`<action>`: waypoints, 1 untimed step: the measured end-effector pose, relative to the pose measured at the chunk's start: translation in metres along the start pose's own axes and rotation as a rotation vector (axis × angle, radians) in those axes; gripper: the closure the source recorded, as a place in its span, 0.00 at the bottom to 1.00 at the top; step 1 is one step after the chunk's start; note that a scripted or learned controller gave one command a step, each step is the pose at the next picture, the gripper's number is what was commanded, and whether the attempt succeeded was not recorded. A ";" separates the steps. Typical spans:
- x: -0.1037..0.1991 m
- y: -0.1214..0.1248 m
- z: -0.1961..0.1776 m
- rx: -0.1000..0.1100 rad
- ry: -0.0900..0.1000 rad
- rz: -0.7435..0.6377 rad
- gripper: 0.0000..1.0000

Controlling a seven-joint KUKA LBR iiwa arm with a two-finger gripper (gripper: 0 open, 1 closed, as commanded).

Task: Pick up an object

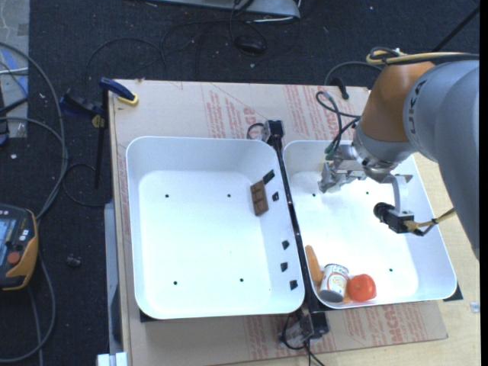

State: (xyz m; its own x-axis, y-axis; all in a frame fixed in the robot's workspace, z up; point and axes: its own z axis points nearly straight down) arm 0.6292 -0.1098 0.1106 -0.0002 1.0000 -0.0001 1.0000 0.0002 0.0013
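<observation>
Oddly, the hand (332,178) is hanging over the right bin's (435,261) far end, grip unreadable, while tomato (362,287), can (333,280) and carrot (313,263) are crowding its near corner.

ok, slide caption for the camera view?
KUKA arm's gripper over the right bin; tomato, can, carrot at its near corner.

We look down from a single fixed camera set high above the bench (198,101), tilted at a slant so that the far dark floor (69,36) fills the top of the frame and the bench's near edge lies along the bottom. Both white bins fit whole in the frame, the left bin (145,158) at centre and the right bin (435,269) at lower right. The arm (427,105) enters at the upper right.
</observation>
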 end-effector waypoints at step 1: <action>-0.004 0.009 -0.058 -0.004 -0.001 0.000 1.00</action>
State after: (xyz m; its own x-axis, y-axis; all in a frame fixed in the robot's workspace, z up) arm 0.6380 -0.1139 0.1687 -0.0001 1.0000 -0.0007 1.0000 0.0001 0.0050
